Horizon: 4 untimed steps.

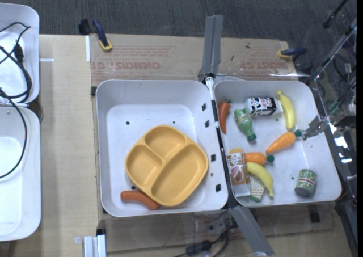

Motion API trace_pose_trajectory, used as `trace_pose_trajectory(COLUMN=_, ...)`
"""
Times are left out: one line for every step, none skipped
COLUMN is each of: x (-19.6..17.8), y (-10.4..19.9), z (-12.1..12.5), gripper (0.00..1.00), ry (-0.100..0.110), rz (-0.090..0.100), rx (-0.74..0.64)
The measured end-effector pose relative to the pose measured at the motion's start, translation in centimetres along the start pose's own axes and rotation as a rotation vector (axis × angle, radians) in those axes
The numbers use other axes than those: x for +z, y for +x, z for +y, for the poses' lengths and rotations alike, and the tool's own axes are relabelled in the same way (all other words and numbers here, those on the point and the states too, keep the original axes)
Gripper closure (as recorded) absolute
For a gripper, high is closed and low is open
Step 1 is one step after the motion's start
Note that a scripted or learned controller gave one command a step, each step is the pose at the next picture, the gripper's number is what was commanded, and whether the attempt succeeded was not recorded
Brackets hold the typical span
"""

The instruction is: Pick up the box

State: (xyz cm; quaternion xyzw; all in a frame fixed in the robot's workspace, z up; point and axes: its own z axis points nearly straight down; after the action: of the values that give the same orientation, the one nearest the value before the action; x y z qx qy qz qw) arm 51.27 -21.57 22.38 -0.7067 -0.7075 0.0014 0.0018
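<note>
A small white and brown box (238, 173) lies flat near the front left of the right bin (326, 154), between a short carrot (256, 158) and a banana (262, 177). A black-and-white cow-print carton (261, 106) lies at the back of the same bin. At the bin's right wall a thin metal part that looks like my gripper (311, 130) pokes in, just right of a larger carrot (281, 142). It is well apart from the box and holds nothing that I can see.
The right bin also holds a green bottle (245, 123), a second banana (288, 111), a slim carrot (223, 115) and a green can (305, 183). In the left bin (113, 137) lie a yellow divided plate (166, 165) and a sausage (139, 198).
</note>
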Motion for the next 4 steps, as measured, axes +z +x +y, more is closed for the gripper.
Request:
trace_pose_trajectory(x=13.3, y=7.2, z=-3.5, gripper=0.00, ry=-0.001, rz=0.003, rx=0.477)
trace_pose_trajectory(x=13.3, y=9.6, z=4.8, gripper=0.00, ry=-0.002, rz=-0.001, rx=0.463)
trace_pose_trajectory(x=13.3, y=4.5, z=1.7, gripper=0.00, ry=-0.001, rz=0.000, rx=0.204)
trace_pose_trajectory(x=7.9, y=12.2, z=-2.4, gripper=0.00, ry=0.000, rz=0.000, rx=0.398)
